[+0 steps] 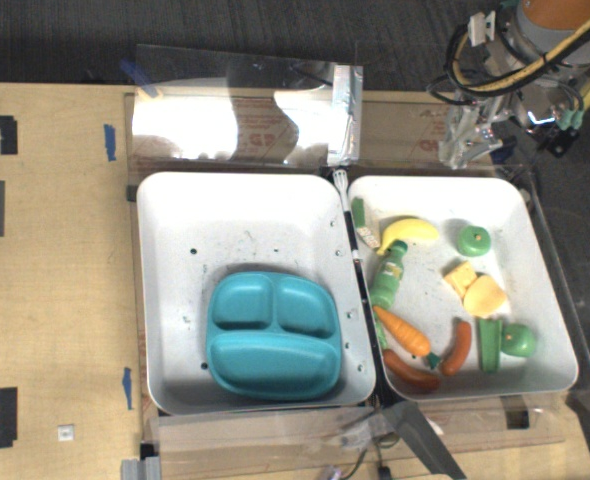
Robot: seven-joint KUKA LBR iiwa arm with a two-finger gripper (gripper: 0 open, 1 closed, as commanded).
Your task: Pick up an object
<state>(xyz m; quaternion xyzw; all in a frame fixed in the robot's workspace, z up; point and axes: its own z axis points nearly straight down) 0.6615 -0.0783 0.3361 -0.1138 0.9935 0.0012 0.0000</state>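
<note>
Near edge, right bin: a red sausage [407, 372] lies along the near wall, a second sausage [458, 347] curving up beside it, and an orange carrot [403, 331] slants just left of them.
Near right corner: a green toy [489, 344] stands next to a small green apple [519, 341].
Middle of the right bin: a green bottle [388, 276] lies along the left wall; two yellow blocks [475, 288] touch each other to its right.
Far part of the right bin: a yellow banana [411, 231] rests above the bottle, and a round green fruit [473, 239] sits to its right.
Left bin [165, 218]: a teal divided tray [273, 334] fills its near half.
Right bin [550, 298]: white, shallow, holding all the toy food.
My gripper [470, 140]: raised beyond the right bin's far wall, fingers pointing down with a small gap between them, nothing held.
Objects relative to my gripper: all lie nearer than it; the round green fruit and banana are closest, the sausages farthest.
</note>
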